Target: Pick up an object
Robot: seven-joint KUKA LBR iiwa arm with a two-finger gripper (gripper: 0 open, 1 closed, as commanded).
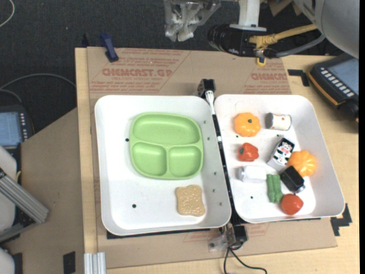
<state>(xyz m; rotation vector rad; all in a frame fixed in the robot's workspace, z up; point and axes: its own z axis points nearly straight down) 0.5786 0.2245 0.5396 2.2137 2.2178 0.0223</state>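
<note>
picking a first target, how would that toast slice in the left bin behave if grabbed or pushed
The toast slice lies flat on the left bin floor, so it probably slides rather than rolls or tips. Its low, thin profile likely leaves little edge to pinch from above. It looks like a stiff toy piece, probably light.

Cardboard sheet (171,67) under both bins — blue clip (108,46) at its top-left corner, teach pendant (336,81) right.

red "CHEMCAST GP" print, twice, on brown bench sheet (171,67)
</note>
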